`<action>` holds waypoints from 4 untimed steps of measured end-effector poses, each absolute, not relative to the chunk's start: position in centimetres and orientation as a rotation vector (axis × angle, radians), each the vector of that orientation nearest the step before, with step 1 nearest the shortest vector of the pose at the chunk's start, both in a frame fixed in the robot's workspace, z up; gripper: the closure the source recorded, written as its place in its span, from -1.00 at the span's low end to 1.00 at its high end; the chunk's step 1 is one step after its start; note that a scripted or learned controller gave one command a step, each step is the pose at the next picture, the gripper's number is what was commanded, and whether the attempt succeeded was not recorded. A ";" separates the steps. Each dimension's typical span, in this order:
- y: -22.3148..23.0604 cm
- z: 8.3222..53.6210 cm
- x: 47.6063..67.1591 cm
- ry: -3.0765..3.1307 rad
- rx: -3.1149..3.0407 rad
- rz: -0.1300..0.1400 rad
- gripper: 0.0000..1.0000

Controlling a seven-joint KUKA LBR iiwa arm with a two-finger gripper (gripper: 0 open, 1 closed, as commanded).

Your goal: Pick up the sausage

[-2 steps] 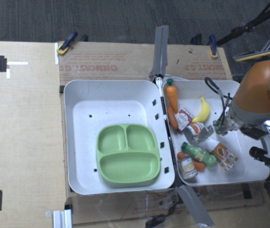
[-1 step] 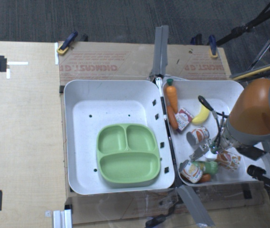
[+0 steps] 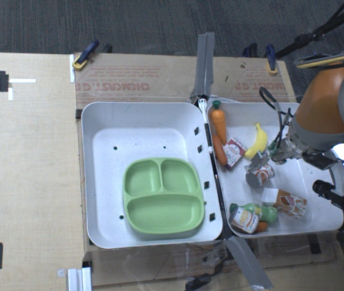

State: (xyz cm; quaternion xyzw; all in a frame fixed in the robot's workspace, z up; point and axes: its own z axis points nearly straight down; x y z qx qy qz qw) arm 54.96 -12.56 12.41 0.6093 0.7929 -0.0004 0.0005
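The bench carries two shallow white bins side by side. The left bin (image 3: 99,162) holds a green three-compartment plate (image 3: 163,196), lying flat near the bin's centre. The right bin (image 3: 317,220) holds the loose items. A carrot (image 3: 218,121) lies along the bin's left wall with its green top toward the far edge. The sausage (image 3: 220,151), reddish-brown and elongated, lies just below the carrot against the same wall, touching or nearly touching the carrot's tip. A red-and-white packet (image 3: 235,152) sits just beside the sausage on its right. A banana (image 3: 258,141) lies tilted near the middle of the bin. A small can (image 3: 260,174) sits below the banana. A pouch with fruit graphics (image 3: 251,217) and an orange-and-white carton (image 3: 291,204) lie toward the near edge. The arm enters from the right, and the gripper (image 3: 273,154) sits low over the bin between banana and can, well apart from the sausage. Its opening cannot be determined from this view.
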 end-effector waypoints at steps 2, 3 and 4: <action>-14.5 9.2 65.2 2.467 1.942 -0.002 -1.00; -22.2 12.9 66.0 2.402 2.018 0.000 -1.00; -15.1 10.6 65.9 2.217 2.226 -0.003 -1.00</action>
